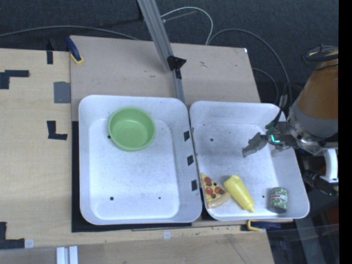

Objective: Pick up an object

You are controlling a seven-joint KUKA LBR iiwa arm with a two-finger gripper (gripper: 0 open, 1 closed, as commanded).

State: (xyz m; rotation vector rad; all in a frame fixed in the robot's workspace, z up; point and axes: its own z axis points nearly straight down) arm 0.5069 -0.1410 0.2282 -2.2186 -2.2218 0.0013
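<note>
While the arm (319,100) reaches in from the right, its gripper (257,144) hangs over the right bin (231,114), above the bare floor in that bin's upper middle. Two dark fingers (252,147) point left and a little down, with a small teal light glowing just behind them at the wrist. They look close together, with nothing between them, though how far apart they stand I cannot tell from this slant. Along the near edge of the right bin lie three things. A pizza slice (213,191) sits at the left corner, against the wall that meets the other bin. Just beside it, touching or nearly so, lies a yellow bottle (239,192), on its side, its tip aimed down and to the right. A small green can (278,199) rests near the right corner, apart from the bottle. All three lie well below the gripper and none touches it. The left bin (93,202) holds a green bowl (131,128), upright, in its upper left part. Both bins rest side by side on a tan bench (33,164), and a grey pole (157,26) slants down to the gap between them.
</note>
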